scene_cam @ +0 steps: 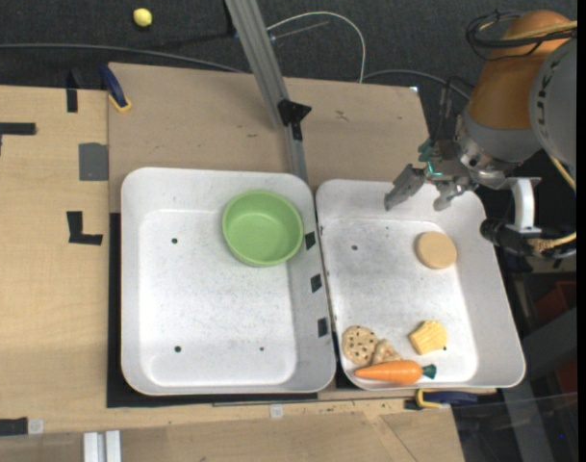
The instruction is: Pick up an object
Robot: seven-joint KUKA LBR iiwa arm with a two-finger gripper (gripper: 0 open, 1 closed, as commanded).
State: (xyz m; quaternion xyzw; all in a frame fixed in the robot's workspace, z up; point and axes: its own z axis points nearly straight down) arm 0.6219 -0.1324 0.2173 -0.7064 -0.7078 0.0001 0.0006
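My gripper (424, 192) hangs over the far edge of the right bin (369, 258), open, with nothing between its fingers. A round tan disc (435, 250) lies just in front of it, a little to the right. Near the bin's front edge sit a brown cookie (358, 343), a yellow cheese wedge (428, 337) and an orange carrot (393, 372). A green bowl (263, 227) rests at the far right of the left bin (158, 287).
A grey metal pole (259, 46) slants from the top down to the gap between the bins. Cables run across the dark floor behind the bench. A small yellow ball (142, 16) lies on the floor at the top left.
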